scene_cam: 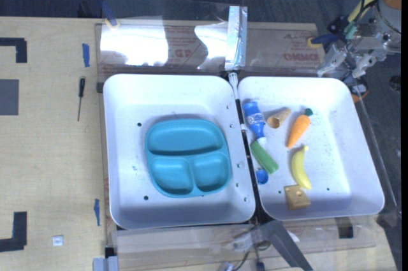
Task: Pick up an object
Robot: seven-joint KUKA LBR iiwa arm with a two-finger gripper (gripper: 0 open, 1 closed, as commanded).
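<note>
End effector (349,62) parked beyond the far right corner of the right bin (366,155), well apart from everything inside; too blurred to tell its spread, nothing seen in it. Candidates all in that bin: carrot (298,129) nearest the corner, banana (299,168) just below it, wooden block (296,197) at the near edge, cone (278,117) beside the carrot. Bottle (254,118) and green tube (264,156) crowded against the left wall: likely wall strike or slip there. Carrot and banana close together, so a descent between them risks nudging both.
</note>
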